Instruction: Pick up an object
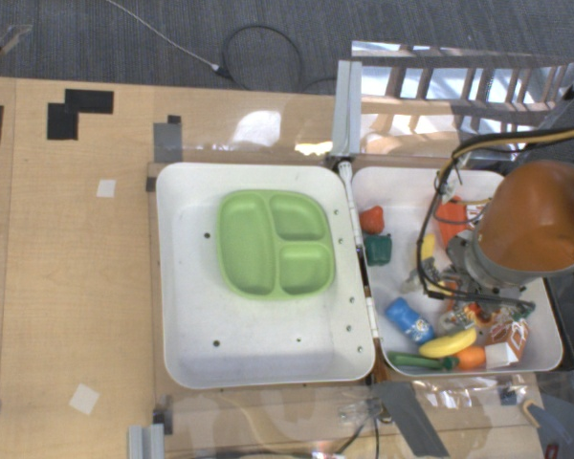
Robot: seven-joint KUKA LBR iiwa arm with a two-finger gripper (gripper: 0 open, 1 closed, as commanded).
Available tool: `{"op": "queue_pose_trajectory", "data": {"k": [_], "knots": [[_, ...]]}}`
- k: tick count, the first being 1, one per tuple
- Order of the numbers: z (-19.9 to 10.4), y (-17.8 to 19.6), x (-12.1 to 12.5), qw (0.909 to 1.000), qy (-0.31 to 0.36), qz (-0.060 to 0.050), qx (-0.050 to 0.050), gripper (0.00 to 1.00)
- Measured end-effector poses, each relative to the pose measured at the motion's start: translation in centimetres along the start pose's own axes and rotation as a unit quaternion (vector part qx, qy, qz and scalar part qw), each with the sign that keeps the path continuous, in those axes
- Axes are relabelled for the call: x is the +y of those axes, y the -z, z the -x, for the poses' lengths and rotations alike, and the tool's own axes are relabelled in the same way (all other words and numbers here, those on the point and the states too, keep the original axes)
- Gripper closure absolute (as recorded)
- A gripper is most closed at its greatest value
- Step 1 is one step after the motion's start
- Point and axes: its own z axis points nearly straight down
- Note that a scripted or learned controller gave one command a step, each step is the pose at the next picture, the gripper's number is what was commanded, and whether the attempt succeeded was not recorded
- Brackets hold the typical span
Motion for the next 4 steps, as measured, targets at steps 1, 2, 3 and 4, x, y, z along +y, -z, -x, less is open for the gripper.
{"op": "queue_pose_trajectory", "data": {"k": [1,2,3,4], "knots": [[6.8,-0.5,-0.7,0.9982,-0.059,0.003,0.009,0.00],[12.5,2.8,-11.6,0.9968,-0.078,0.004,0.011,0.00],[9.0,-0.9,-7.8,0.9946,-0.103,0.006,0.012,0.00],[9.1,-0.8,-4.8,0.9906,-0.136,0.005,0.011,0.00]]}}
